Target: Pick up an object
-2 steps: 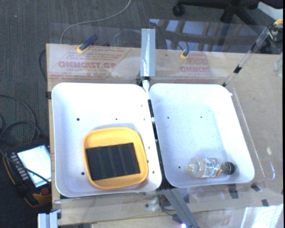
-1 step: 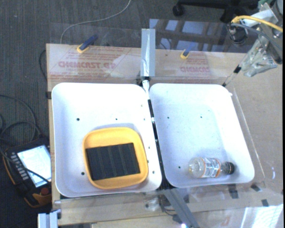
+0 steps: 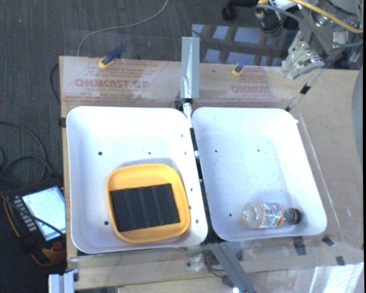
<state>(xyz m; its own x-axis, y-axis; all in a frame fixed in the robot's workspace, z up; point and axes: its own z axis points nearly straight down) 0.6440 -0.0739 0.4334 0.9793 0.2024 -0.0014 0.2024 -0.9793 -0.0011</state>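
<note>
While the left bin [image 3: 85, 139] holds a yellow tray with a dark ribbed insert [image 3: 147, 203], we see a clear plastic bottle [image 3: 270, 215] lying along the right bin's [image 3: 250, 139] near wall, well apart from the gripper [image 3: 300, 58], raised beyond the bins' far right corner.

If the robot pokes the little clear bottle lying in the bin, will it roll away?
Probably. The bottle lies on its side in the right bin, and its round body would likely roll on the smooth white floor. It looks like clear plastic, so it may be slippery and light, and could squash a bit if squeezed.
</note>
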